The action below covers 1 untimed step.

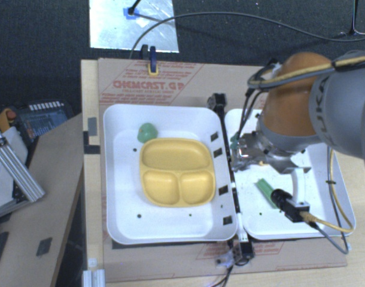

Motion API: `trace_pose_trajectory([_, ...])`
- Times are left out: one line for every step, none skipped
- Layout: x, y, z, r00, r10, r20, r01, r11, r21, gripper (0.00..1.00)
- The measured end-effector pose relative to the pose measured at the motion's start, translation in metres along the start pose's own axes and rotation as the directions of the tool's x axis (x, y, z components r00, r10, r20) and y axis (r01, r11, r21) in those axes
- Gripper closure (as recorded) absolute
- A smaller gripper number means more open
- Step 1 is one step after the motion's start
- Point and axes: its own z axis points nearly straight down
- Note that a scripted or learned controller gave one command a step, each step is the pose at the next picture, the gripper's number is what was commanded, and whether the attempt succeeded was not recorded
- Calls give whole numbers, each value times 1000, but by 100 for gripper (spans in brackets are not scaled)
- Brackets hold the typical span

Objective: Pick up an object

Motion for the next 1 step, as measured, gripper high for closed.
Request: trace_pose_trajectory([52,-9,-1,1000,1,1,-1,1000,1,100])
